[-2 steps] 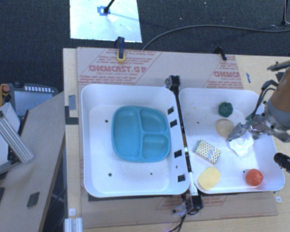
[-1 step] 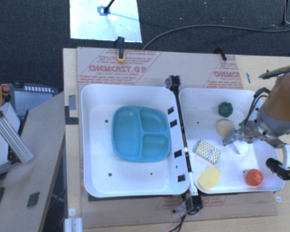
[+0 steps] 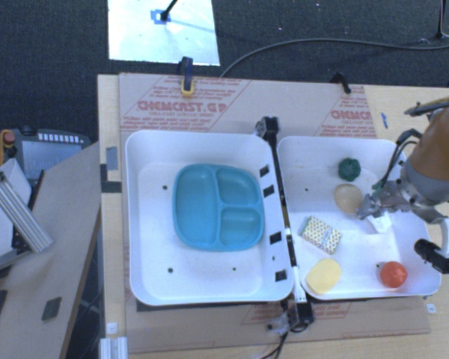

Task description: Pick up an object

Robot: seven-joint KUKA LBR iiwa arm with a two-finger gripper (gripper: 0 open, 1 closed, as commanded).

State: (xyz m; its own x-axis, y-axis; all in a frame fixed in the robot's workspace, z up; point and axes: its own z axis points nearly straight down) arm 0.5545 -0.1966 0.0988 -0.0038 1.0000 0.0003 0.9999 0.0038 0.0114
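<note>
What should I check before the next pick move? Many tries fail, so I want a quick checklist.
1. Gripper is over the right bin: ok.
2. A thing sits near the gripper, the tan disc: ok.
3. Something is between the fingers: cannot tell.
4. The other targets lie apart, namely the green piece, patterned packet, yellow piece and red ball: ok.
5. Blue tray lies in the left bin, out of the way: ok.

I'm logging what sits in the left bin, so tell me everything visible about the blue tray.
The blue tray is a rounded-square divided plate, light blue, smooth and plastic-looking. Raised ridges split it into one large compartment on the left and two smaller ones on the right. It lies flat and face up near the middle of the left bin, resting on its floor, with nothing visible in its compartments.
</note>
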